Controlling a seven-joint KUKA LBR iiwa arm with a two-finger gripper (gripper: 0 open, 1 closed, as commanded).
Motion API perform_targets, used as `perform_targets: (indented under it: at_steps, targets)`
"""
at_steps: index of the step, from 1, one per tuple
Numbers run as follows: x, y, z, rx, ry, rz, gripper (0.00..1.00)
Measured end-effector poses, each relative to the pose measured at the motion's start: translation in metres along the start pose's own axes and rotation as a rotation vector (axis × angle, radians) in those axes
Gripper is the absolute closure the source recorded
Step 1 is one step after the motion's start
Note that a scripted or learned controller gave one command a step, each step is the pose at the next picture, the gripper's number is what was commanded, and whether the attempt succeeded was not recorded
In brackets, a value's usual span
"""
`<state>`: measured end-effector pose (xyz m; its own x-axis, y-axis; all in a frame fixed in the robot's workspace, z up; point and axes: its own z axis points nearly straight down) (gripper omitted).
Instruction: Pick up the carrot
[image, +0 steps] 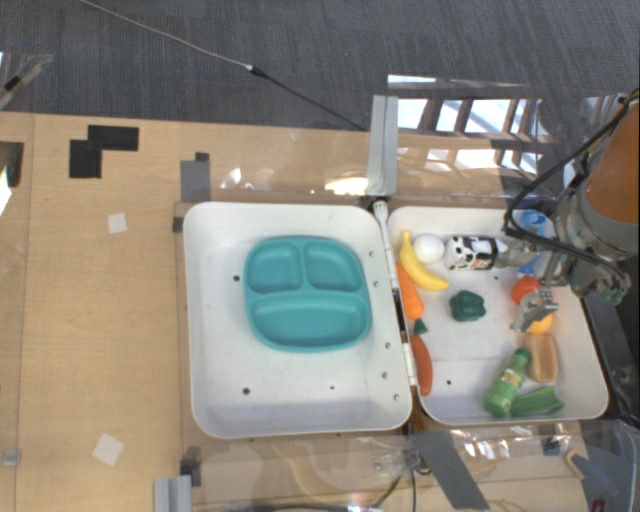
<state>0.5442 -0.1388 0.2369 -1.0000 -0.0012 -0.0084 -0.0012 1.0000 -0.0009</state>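
The left bin (215, 330) holds a teal divided plate (306, 294) near its middle, with bare white floor all round the plate, widest toward the near edge; right of the plate, across the ridge where the two bins meet, the right bin (470, 400) is crowded; the carrot (409, 299) lies just right of that ridge, tight against the wall, its green end pointing toward the near side; a banana (419, 268) touches its far end, and a red sausage-like piece (422, 364) lies just beyond its green end, along the same wall; further right of the plate come a white ball (429, 248), a black-and-white toy (472, 252) and a dark green lump (466, 306), with open floor between that lump and the carrot; a green bottle (507, 381) and a bun (542, 357) sit near the front right corner; the gripper (534, 312) hangs over the right side of that bin, well apart from the carrot, above orange and yellow pieces too blurred to name; whether the fingers are spread or closed cannot be told; the arm is cut off by the frame.
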Motion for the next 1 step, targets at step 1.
perform_targets:
  at_steps: [1]
  targets:
    - [0.0362,-0.0691,0.0388,0.002,0.001,-0.136,0.0]
